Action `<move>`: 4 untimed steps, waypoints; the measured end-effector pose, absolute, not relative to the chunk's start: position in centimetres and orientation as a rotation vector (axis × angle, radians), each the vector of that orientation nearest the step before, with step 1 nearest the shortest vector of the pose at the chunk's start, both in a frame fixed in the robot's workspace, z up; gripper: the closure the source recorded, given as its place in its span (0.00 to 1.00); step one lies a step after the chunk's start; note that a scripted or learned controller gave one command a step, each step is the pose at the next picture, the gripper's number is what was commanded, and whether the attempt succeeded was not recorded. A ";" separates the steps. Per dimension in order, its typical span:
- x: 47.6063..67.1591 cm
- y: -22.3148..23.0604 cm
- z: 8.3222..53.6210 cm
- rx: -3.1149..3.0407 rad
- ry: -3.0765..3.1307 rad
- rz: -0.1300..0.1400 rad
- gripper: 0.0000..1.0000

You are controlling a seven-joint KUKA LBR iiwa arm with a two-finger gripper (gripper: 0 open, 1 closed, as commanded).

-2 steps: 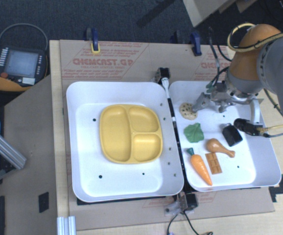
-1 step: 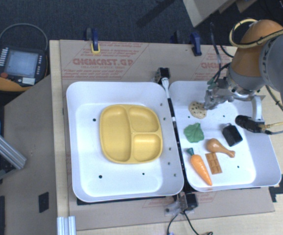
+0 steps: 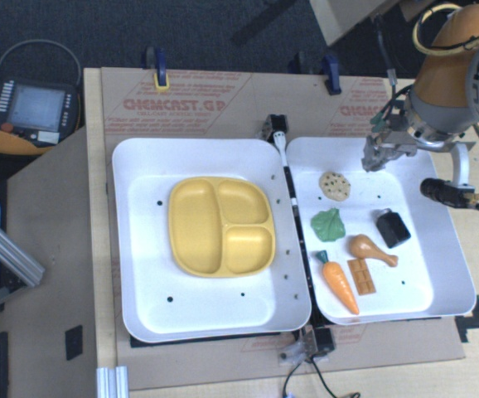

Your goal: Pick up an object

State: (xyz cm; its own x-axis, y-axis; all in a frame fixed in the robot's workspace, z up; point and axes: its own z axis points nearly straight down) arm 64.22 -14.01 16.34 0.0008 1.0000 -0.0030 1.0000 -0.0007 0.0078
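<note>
Where the grey arm with its orange band reaches in from the right of the camera view, its hand hangs over the upper part of the right bin; whether it is wide or narrow cannot be told, and nothing shows between its tips. Both bins are shallow, glossy white trays with rounded corners, set side by side on a brown board worktop.

The left bin carries a smooth yellow plate with three compartments. The right bin carries the candidate objects — a round speckled cookie lying nearest the hand, a crinkled green leaf, a tapered orange carrot, a brown drumstick, a flat brown ridged bar and a black block.
</note>
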 end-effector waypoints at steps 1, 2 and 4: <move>64.5 -14.5 22.8 2.214 2.215 0.008 1.00; 64.6 -14.5 28.2 2.214 2.217 0.007 1.00; 64.1 -3.3 24.7 2.219 2.230 -0.003 1.00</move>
State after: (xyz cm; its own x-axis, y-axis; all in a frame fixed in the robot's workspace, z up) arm 64.06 -3.33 24.67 -0.0048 1.0000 0.0017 1.0000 0.0048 -0.0041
